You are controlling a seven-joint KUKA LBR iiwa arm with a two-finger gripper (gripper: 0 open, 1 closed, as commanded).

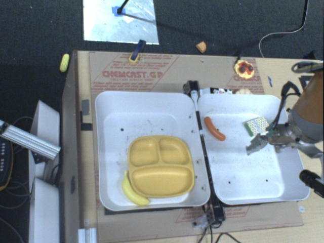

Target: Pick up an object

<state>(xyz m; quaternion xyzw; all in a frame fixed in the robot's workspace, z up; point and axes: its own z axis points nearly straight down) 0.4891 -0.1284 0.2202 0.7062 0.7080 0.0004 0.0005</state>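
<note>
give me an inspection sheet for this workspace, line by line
surface: bench topped with printed cardboard, bearing the left bin and the right bin side by side
job's things: yellow divided tray and banana touching its lower left edge, both in the left bin; orange sausage and small green patterned block in the right bin
clutter: small red and yellow toy on the cardboard behind the right bin
grippers: gripper low over the right bin, just below the block; nothing seen held
cables: white cable on the floor, upper right
surroundings: dark carpet, a shiny sheet, a yellow piece, a small tan piece
</note>
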